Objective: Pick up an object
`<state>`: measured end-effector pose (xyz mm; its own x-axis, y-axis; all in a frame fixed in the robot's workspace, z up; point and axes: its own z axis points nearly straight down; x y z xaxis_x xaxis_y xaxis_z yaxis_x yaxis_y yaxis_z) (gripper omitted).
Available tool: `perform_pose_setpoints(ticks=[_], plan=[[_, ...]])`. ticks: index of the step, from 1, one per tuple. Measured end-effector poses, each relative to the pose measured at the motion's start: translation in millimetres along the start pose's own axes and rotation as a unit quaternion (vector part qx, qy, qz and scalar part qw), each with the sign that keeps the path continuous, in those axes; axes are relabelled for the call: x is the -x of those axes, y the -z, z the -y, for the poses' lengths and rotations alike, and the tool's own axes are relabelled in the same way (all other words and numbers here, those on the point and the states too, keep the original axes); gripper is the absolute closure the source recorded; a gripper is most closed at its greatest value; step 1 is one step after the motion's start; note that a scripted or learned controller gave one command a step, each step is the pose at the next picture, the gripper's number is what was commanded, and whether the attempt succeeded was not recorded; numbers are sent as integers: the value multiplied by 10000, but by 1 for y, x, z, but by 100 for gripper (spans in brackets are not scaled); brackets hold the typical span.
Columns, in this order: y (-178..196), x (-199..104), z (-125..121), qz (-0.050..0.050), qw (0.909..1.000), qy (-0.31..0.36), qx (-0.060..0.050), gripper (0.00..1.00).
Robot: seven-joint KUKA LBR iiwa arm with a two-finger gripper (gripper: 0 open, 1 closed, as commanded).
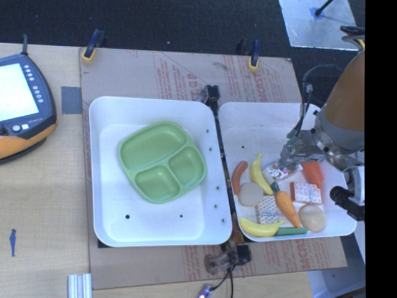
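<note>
A green divided plate [162, 161] lies in the left bin [99, 166]. The right bin [248, 120] holds toy food: a sausage [239, 174], bananas [259, 176], a carrot [286, 206]. Above them hangs the gripper [289, 160]; whether it grips anything, I cannot tell.

— What's in the left bin [99, 166]?
— Just a divided plate [162, 161], about the middle.
— And the right bin [248, 113]?
— Toy food crowded along its near half: two bananas [259, 176], a carrot [286, 207], a sausage [239, 174]. A handheld screen [22, 107] lies far left on the bench.
</note>
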<state>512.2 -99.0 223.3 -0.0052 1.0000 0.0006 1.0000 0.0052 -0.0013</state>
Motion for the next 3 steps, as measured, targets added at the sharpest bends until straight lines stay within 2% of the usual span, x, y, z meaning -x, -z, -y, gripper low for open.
perform_pose_setpoints(ticks=[1, 2, 3], plan=[[0, 1, 0, 2, 10000, -5, -5, 0], [-125, 18, 19, -3, 10000, 3, 15, 0], [-114, 18, 18, 0, 10000, 31, 17, 100]])
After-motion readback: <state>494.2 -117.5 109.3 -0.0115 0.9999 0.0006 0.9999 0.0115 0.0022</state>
